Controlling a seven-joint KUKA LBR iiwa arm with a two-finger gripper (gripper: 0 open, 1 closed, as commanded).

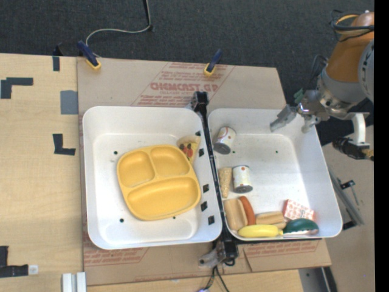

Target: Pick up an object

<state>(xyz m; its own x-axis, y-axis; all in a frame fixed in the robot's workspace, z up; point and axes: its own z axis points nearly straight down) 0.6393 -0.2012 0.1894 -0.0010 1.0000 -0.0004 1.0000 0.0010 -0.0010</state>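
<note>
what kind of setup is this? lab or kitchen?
Likely a robot lab bench: two white bins clamped onto cardboard, toy food such as a banana, and the arm's gripper at the right.

We take this for a robotics lab rather than a home or kitchen. Two shallow white bins (146, 117) sit side by side on a sheet of printed cardboard (176, 84), which is held to a pale wooden bench (36, 181) by blue and yellow spring clamps (89, 54). Dark tape marks (61, 143) dot the bench top, and a thin cable (130, 29) trails across dark carpet (243, 17) behind it. The food in the bins looks like plastic toy food: a banana (260, 230), a hot dog (239, 212), small cans (242, 177), beside a yellow divided plate (159, 181). A grey and orange industrial arm (346, 66) stands over the right bin.
</note>
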